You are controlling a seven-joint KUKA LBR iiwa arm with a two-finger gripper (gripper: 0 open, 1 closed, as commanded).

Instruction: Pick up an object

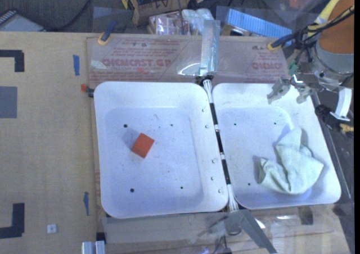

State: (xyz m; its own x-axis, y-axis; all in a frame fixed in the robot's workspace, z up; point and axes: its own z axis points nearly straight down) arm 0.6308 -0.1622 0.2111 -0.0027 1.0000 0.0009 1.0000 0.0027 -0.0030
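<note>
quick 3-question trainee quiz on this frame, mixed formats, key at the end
1. True or false: the orange block lies in the left bin.
2. What lies in the right bin? A) crumpled white cloth B) blue sponge C) metal can
3. Fill in: the gripper hangs over the right bin's far ____ corner.

Key: 1 true; 2 A, the cloth; 3 right.

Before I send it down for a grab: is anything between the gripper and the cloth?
Nothing visible. The gripper hangs over the right bin's far right corner; the crumpled cloth lies nearer the camera in that bin, bare floor between.
</note>
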